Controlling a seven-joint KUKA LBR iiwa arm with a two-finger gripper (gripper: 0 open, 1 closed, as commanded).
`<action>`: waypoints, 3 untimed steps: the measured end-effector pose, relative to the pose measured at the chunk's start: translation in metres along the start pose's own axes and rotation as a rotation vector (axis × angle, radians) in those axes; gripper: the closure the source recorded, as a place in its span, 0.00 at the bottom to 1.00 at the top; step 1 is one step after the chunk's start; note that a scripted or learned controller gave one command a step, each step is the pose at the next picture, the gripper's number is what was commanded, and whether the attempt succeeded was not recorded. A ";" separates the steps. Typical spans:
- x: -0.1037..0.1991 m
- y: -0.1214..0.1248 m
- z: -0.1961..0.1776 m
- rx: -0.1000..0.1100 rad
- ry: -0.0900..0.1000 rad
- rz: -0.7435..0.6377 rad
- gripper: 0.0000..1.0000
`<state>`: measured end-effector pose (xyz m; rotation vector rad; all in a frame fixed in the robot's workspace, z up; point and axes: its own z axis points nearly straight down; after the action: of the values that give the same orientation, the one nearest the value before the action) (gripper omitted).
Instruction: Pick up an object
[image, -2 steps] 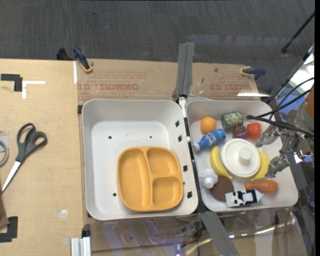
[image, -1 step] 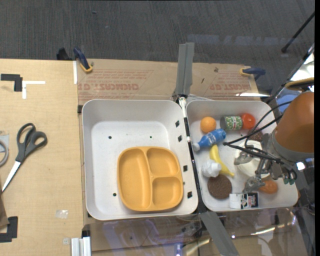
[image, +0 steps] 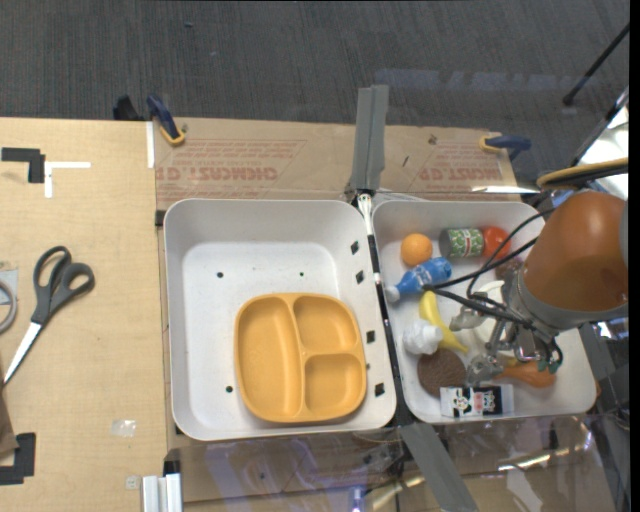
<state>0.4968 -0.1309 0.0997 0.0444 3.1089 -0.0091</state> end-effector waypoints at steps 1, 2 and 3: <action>0.000 0.001 -0.008 -0.001 0.006 -0.004 1.00; -0.049 -0.069 -0.099 -0.013 0.025 -0.533 1.00; -0.017 -0.008 0.008 -0.017 0.026 -0.676 1.00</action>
<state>0.5135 -0.1391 0.0923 -0.9982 2.9751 0.0010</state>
